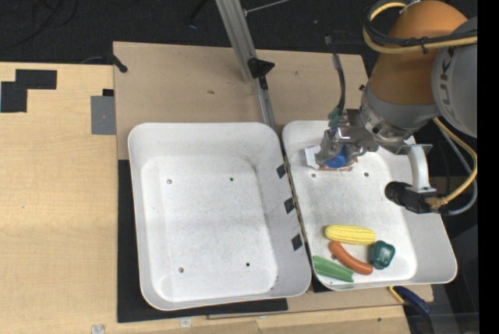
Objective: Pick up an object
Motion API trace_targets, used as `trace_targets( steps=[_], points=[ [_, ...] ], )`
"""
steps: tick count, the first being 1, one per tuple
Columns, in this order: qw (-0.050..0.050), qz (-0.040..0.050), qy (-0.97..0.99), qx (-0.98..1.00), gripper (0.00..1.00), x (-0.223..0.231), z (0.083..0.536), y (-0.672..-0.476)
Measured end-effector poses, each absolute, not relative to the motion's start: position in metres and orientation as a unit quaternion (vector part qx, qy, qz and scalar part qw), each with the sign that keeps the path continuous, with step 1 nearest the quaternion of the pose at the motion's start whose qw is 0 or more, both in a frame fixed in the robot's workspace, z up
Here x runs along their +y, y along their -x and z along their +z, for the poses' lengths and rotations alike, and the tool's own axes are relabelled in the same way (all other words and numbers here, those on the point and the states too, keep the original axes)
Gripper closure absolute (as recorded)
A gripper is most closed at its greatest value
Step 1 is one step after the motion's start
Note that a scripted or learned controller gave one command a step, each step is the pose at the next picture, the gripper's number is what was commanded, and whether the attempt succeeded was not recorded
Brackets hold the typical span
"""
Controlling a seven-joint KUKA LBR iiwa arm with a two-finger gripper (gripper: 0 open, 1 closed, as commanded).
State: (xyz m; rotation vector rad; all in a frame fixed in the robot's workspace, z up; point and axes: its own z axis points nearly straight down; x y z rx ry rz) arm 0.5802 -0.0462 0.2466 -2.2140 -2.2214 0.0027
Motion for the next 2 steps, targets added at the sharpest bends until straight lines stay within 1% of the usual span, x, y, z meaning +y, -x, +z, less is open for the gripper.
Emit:
trace_targets(
  steps=[1, 2],
  points=[
    [0.001, 0.0007, 0.706, -0.708, 1.00, -0.003, 0.239, -0.593],
    [0.002, 0.0013, 0.706, -0.708, 1.00, 0.048, 0.224, -0.599]
  ],
)
